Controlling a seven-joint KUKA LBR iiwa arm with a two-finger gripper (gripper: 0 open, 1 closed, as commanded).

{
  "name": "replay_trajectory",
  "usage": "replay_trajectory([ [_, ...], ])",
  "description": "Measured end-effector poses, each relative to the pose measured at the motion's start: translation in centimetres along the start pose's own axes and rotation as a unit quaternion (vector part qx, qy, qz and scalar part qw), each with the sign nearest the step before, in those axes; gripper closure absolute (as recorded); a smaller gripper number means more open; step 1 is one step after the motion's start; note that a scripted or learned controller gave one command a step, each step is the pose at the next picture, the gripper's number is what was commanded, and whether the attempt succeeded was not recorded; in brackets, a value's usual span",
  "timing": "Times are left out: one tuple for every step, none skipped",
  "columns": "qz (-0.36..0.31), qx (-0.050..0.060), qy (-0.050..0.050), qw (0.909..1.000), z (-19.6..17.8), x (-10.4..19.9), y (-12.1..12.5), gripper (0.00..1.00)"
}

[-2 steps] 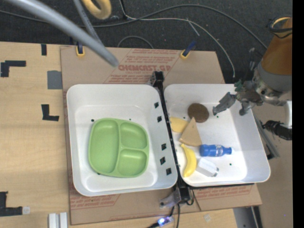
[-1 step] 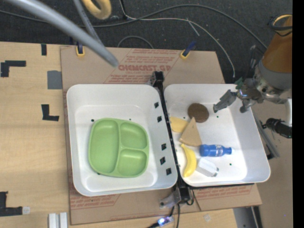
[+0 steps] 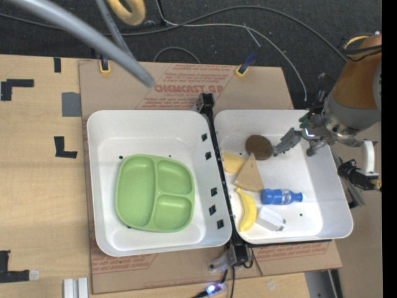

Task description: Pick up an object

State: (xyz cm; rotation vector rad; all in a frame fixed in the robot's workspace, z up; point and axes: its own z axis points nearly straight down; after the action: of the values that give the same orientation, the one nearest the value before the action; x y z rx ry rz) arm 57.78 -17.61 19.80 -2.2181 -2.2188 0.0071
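The gripper (image 3: 296, 139) hangs over the far right part of the right bin (image 3: 329, 219), its dark fingers pointing left. Whether they stand wide or narrow cannot be told from this slant; nothing shows between them.

The nearest candidate is the brown round object (image 3: 258, 146), lying just to the left of the fingertips, apart from them by a small gap. Being round, it has no long axis to align with, so the approach is probably a short shift left and a drop.

Nearer to the viewer sit a tan wedge (image 3: 250, 176), a pale yellow piece (image 3: 231, 162) by the divider, a blue bottle (image 3: 280, 197) with its long axis running left to right, a banana (image 3: 247, 210) curving near to far, and a white block (image 3: 270, 219).

The left bin (image 3: 99, 141) holds a green divided plate (image 3: 156, 193), well apart from the gripper across the divider.
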Motion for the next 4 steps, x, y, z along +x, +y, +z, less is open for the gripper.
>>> replay_trajectory([
  [0.0,0.001,0.001,1.0,6.5,0.0,-0.3,0.0],
  [-0.001,-0.004,-0.001,1.0,11.4,0.0,-0.2,0.0],
  [0.0,-0.005,-0.002,1.0,10.2,0.0,-0.1,1.0],
  [-0.001,-0.005,0.0,1.0,5.9,0.5,0.1,1.0],
])
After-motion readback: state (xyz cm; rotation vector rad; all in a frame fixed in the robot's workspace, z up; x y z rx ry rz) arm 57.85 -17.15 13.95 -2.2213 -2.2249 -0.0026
